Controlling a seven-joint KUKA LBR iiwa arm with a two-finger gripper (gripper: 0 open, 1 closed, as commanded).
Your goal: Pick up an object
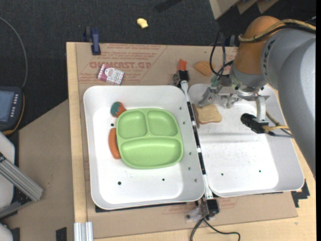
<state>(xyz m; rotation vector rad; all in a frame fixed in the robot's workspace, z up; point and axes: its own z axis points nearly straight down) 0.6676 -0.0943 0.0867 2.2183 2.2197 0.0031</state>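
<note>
Toast slice [208, 115] lies just below the fingers [216, 97].

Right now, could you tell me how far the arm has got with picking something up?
Nothing looks lifted yet. The gripper is down in the right bin, just above the toast slice, which lies flat on the bin floor. Grasping and raising an object is left. The green tray sits in the left bin.

A robotics lab: a brown cardboard-covered worktop [145, 59] with clamped shallow white plastic bins [150, 190], trailing black cables [219, 51], dark carpet floor [50, 9].
</note>
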